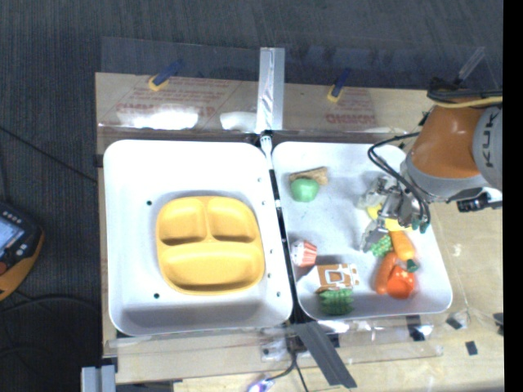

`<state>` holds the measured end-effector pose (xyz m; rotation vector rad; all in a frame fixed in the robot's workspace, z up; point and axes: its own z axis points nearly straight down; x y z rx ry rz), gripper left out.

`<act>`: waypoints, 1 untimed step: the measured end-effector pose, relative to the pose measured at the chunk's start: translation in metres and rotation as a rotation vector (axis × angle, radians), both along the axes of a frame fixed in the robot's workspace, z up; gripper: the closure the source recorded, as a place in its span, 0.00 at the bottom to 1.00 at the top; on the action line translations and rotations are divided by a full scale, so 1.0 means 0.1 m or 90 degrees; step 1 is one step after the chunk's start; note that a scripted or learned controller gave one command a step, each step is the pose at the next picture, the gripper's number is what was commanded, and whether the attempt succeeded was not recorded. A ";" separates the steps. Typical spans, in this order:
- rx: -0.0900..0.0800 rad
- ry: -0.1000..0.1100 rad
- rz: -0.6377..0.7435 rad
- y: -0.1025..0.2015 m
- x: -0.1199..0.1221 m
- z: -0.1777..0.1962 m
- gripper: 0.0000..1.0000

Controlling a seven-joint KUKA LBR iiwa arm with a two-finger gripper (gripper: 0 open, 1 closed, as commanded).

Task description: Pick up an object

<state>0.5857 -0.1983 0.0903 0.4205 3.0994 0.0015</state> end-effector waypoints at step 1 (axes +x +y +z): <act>0.000 0.000 -0.139 0.45 0.02 0.00 0.00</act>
